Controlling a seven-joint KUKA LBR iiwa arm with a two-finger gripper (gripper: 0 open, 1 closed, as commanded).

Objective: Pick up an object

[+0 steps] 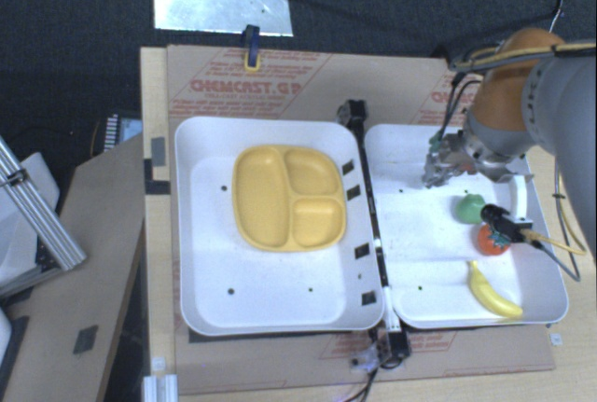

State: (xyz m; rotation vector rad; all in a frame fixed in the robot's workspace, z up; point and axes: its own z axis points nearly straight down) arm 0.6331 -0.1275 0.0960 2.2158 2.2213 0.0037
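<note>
A green toy (470, 206) lies in the right bin (410, 288), near its far side. A red toy (492, 241) sits just beside it, and a yellow banana (492, 292) lies nearer the front edge. The gripper (438, 172) hangs just left of the green toy; I cannot tell its state. A yellow tray (286, 197) sits in the left bin (210, 288) on the desk (280, 74).

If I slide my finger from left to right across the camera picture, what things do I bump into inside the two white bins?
Yellow plate → gripper → green ball; the banana and the red tomato overlap, so no order for them.
</note>
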